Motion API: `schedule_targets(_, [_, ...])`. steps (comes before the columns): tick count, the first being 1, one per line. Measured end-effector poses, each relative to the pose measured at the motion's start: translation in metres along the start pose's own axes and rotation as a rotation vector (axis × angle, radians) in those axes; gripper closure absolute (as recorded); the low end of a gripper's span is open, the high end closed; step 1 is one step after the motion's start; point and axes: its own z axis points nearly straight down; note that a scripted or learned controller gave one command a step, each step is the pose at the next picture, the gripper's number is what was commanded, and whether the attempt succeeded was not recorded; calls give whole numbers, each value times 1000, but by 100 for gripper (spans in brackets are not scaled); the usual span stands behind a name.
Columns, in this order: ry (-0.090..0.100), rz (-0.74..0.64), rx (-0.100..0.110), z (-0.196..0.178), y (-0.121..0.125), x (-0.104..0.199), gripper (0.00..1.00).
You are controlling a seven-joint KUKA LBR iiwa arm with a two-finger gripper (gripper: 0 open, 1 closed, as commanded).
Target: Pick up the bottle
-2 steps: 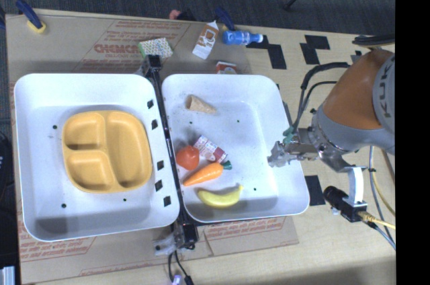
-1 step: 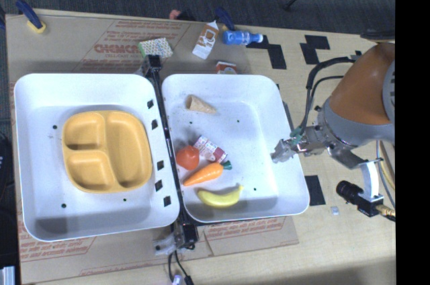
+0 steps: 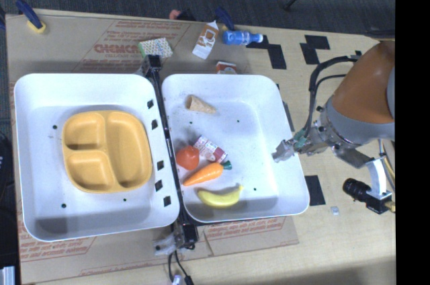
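The bottle [image 3: 240, 37] is small and blue with a pale cap. It lies on its side on the cardboard behind the right bin [image 3: 265, 92], outside both bins. My gripper [image 3: 284, 149] hangs low over the right bin's right rim, well in front of the bottle and to its right. I see nothing held in it. The grey arm with its orange band [image 3: 366, 85] reaches in from the right.
The right bin holds an ice-cream cone [image 3: 200, 104], a tomato [image 3: 187, 157], a red-and-white packet [image 3: 211, 149], a carrot [image 3: 203, 173] and a banana [image 3: 220, 196]. A yellow divided plate [image 3: 107, 149] lies in the left bin. A small carton [image 3: 205, 40] stands left of the bottle.
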Motion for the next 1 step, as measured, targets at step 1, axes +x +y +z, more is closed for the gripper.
schedule_targets(1, [0,250,0,-3,0,-1,100])
